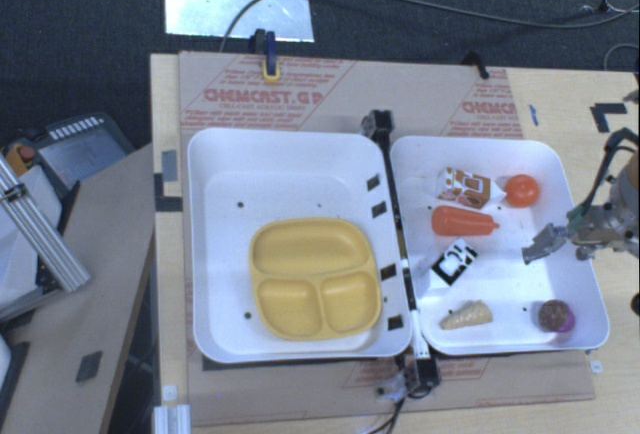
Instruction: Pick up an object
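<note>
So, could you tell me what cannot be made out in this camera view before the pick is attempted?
- Gripper: small and blurred over the right bin; whether it is open or shut cannot be told.
- Arm: cut off by the right edge.
- Printed box: its print is too small to read.
- Dark round item: too blurred to identify.
- Grey device: cut off by the left edge.

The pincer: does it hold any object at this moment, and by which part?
Nothing is held. The pincer hangs above bare floor of the right bin, apart from the purple ball and the orange ball.
</note>
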Motion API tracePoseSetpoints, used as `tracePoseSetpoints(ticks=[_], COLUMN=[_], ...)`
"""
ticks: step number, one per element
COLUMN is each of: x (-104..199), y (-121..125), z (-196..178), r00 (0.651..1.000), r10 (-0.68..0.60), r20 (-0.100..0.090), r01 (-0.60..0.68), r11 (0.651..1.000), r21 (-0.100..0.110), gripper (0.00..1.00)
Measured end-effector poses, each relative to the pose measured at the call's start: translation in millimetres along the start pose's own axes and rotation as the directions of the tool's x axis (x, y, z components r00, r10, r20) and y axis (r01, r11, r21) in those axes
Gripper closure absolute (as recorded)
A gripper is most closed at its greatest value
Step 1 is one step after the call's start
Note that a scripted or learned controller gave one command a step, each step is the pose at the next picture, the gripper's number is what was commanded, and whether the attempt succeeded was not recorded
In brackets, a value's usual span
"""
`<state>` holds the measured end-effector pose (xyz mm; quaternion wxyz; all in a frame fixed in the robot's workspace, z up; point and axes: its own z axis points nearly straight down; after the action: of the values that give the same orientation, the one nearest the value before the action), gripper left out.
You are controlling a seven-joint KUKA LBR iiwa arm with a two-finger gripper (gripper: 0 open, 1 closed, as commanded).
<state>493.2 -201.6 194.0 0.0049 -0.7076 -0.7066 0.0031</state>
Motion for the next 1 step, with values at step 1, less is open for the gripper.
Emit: tracePoseSetpoints(ticks=[1], x=[0.7], y=[3.2], z=[-6.5], r00=[1.000], r10=[-0.004], r20=[0.003], r01=[0.004], r11=[1.000], r21=[-0.012], gripper=[0.00])
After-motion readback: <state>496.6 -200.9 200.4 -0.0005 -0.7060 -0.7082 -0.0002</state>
